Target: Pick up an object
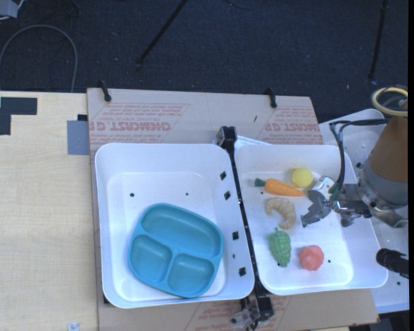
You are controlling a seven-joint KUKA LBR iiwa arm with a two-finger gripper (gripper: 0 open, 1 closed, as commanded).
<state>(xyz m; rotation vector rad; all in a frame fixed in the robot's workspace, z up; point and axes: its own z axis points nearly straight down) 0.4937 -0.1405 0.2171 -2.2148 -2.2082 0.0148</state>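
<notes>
Step in hand, as judged: approach, nothing picked yet. All places given relative to the right bin [361, 271].

Arm [392, 157] reaches in over the right bin's right wall, orange band above the wrist. Gripper [315, 209] sits low over the bin's right-centre, fingers spread apart, nothing between them. Whether the tips touch the bin floor can't be told from this angle.

Left bin [110, 185] stands side by side with the right bin, walls touching along the middle divider. It holds a blue tray [173, 248] with compartments, well apart from the gripper and not a likely target.

Candidates inside the right bin, largest first:
- carrot [284, 187], upper middle, lying flat, tip pointing right toward the gripper.
- green vegetable [280, 247], lower middle.
- shrimp [282, 211], centre, just left of the gripper, curled.
- red fruit [311, 257], lower right-centre, below the gripper.
- yellow ball [302, 177], upper right-centre, touching or just beside the carrot's tip.

Likely pick: shrimp or carrot tip, both nearest the open fingers. Next move calls for a short shift left, drop to the floor, then close.

Risks: carrot, ball and shrimp crowd together, so fingers could straddle two items or knock the ball away. Curved shrimp may slip out of a pinch. Right wall is close behind the wrist, little room to reorient.
</notes>
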